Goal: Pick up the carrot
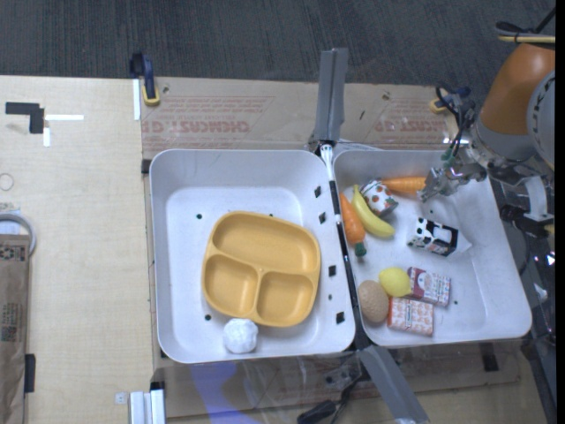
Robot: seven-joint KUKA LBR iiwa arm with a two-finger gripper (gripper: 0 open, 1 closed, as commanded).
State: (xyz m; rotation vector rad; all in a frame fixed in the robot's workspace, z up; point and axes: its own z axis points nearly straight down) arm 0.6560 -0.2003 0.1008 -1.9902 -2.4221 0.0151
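Note:
An orange carrot (pixel 352 221) with a green stem end lies along the left wall of the right bin (pixel 494 263), next to a yellow banana (pixel 373 215). A second orange, carrot-like piece (pixel 403 185) lies near the bin's far wall. My gripper (pixel 439 187) hangs over the far right part of this bin, just right of that second orange piece and well to the right of the stemmed carrot. I see nothing held in it.
The right bin also holds a red-and-white strawberry-like toy (pixel 378 198), a black-and-white item (pixel 433 236), a lemon (pixel 395 281), a tan round piece (pixel 372 300) and two small boxes (pixel 420 302). The left bin (pixel 177 237) holds a yellow divided plate (pixel 262 268) and a white ball (pixel 239 335).

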